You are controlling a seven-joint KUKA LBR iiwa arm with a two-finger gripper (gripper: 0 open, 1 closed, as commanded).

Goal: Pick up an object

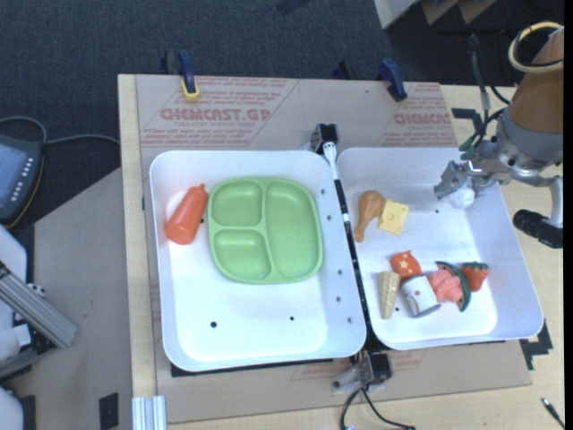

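Nearest, toward the front of the right bin (515,316), a cluster of toys lies together: an ice-cream cone (388,293), a silver can (420,296) touching a pink piece (445,284), a small red block with a star (406,263) just behind the cone, and an orange and green piece (473,276) that looks like a carrot at the cluster's right end, though it is too small to be sure. Farther back in the same bin, a toy chicken drumstick (367,212) leans beside a yellow cheese wedge (394,218), the two just touching.

Across the divider, the left bin (179,330) holds a green divided plate (266,229) with three compartments, and an orange bottle-shaped toy (186,214) lies just left of it, tilted.

At the far right corner of the right bin, the gripper (463,186) hangs low over the bin floor, well apart from the toys. Its fingers are too blurred to tell how far they are spread, and nothing can be seen between them. Above it rise the grey wrist and the arm's orange band (542,101).

Beyond the bins, two blue clamps (391,79) pin the brown board (295,106) at its far edge.
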